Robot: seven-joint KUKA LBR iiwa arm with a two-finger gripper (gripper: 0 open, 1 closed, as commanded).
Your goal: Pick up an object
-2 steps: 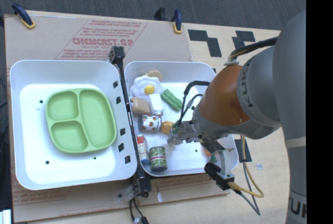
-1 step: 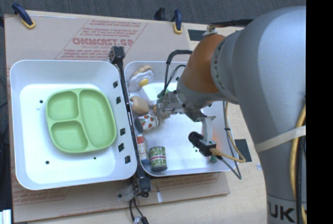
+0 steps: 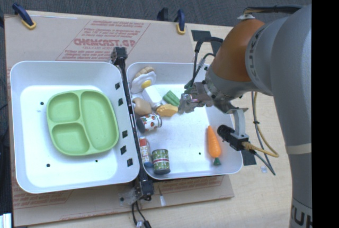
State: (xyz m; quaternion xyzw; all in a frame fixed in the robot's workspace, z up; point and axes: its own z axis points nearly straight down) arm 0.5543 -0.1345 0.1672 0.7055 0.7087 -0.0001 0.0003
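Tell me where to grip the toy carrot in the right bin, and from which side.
Grip the carrot across its orange middle, coming straight down from above. It lies flat and apart from the other toys, narrow enough across, with bare bin floor on its left flank.

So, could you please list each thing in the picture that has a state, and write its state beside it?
Light green divided plastic plate: lies flat in the left white bin, compartments bare.
Orange toy carrot: lies on its side in the right white bin.
Small green-labelled can: stands upright at the near edge.
Green wedge-shaped block: lies beside the gripper.
Gripper: low over the right bin.
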